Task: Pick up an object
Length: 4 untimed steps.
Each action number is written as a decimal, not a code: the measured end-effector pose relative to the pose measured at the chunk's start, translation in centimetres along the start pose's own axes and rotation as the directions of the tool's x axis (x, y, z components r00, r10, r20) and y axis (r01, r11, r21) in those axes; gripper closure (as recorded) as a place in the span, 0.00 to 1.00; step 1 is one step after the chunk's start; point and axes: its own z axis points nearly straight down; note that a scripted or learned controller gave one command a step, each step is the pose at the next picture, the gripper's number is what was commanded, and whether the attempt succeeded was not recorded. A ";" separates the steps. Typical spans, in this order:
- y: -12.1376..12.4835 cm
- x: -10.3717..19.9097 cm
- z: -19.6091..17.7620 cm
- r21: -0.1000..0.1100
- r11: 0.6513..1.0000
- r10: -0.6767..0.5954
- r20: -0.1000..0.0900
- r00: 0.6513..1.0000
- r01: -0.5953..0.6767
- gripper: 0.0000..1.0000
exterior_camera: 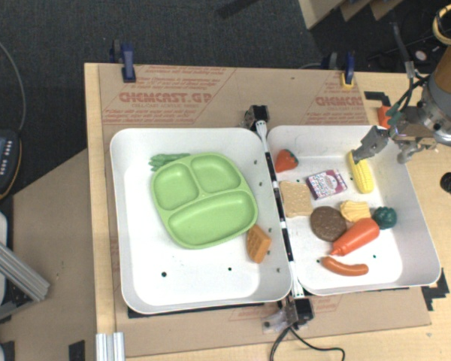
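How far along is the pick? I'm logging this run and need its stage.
Early. The gripper sits over the right bin's upper edge, beside the corn cob, and nothing shows between its fingers. In hand: the approach. Left: closing on an item and lifting it. The carrot, sausage and brown patty all lie in the bin; the green tray sits in the left bin.

Dark carpet floor [52, 21] around a brown-papered bench [210, 89].
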 end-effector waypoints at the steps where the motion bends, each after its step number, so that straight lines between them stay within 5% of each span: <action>1: -2.8 4.1 10.1 0.013 1.000 -0.002 -0.005 1.000 0.003 0.00; 2: -2.9 2.9 18.4 -0.011 1.000 0.001 0.007 1.000 -0.001 0.00; 3: -7.0 2.8 18.6 0.006 1.000 0.002 -0.002 1.000 -0.002 0.00; 4: -6.4 4.9 18.6 0.001 1.000 -0.002 -0.001 1.000 0.002 0.00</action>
